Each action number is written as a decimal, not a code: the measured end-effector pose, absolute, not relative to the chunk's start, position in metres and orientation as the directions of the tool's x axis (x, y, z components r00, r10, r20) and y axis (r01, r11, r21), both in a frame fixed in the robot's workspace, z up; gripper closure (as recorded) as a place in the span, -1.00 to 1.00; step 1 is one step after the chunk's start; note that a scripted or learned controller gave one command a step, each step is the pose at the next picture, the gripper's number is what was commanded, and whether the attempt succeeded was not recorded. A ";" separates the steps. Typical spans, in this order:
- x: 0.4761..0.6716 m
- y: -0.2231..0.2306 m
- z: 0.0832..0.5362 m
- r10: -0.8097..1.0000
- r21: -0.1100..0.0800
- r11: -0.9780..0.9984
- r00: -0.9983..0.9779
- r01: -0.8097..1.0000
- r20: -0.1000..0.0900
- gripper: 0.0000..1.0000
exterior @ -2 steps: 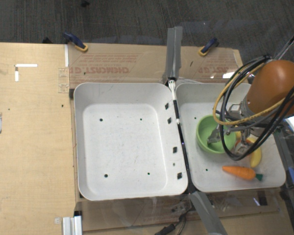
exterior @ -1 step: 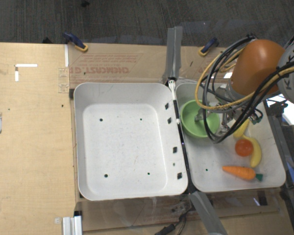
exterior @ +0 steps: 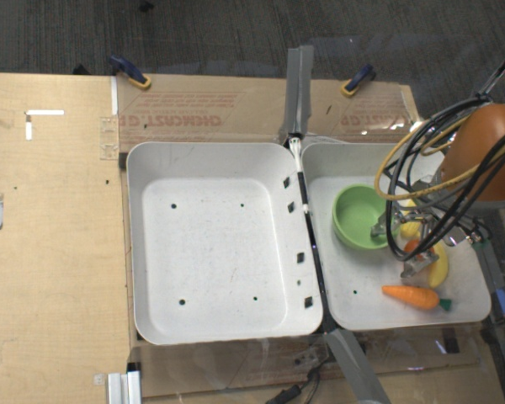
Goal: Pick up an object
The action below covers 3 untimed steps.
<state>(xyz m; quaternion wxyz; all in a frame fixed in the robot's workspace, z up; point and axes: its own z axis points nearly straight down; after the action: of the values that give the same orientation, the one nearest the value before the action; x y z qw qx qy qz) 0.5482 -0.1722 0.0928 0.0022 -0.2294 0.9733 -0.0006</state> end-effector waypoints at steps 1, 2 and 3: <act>0.646 -0.116 0.093 -0.136 -0.006 0.991 -0.991 -0.136 0.020 -1.00; 0.648 -0.213 0.092 0.024 0.008 1.000 -0.998 0.025 0.052 -1.00; 0.628 -0.151 0.089 0.513 -0.031 0.858 -0.856 0.512 0.064 -1.00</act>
<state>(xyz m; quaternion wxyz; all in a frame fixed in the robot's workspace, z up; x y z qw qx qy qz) 0.6278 -0.1512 0.0891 -0.0349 0.2661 0.9633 -0.0067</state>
